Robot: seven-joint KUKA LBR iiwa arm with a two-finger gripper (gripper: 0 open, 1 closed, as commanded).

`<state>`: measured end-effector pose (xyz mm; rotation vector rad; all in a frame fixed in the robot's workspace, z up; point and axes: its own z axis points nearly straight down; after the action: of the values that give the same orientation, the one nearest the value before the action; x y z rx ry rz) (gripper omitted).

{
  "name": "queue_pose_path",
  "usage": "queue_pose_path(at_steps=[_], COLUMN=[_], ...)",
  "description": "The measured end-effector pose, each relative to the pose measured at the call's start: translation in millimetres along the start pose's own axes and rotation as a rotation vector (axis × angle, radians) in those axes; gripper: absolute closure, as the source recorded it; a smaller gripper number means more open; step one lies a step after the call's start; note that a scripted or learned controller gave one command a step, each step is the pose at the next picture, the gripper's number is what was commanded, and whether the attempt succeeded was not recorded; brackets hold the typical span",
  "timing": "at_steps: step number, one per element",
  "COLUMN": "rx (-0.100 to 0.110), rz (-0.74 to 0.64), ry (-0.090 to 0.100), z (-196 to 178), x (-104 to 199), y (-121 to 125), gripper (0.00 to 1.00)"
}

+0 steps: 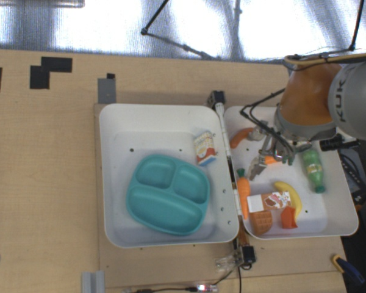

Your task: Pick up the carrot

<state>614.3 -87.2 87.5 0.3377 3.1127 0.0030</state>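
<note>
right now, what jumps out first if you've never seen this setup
The big teal plate lying in the left bin catches the eye first. Next comes the grey and orange arm reaching over the right bin, its pincer hanging above the carrot, with a banana and a green bottle nearby.

The arm [348, 96] is matte grey with a broad orange band [308, 93] above the wrist and dark lettering on its grey shell. Black cables loop beside the wrist, above the metallic two-finger gripper [263, 162].
</note>
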Motion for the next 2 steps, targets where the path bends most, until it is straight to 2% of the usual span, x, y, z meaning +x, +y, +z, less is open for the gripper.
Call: queue_pose_path(at_steps=[2], rx=[0.000], rz=[0.000], ry=[0.000], z=[0.0], x=[0.0], y=[0.0], gripper=[0.00])
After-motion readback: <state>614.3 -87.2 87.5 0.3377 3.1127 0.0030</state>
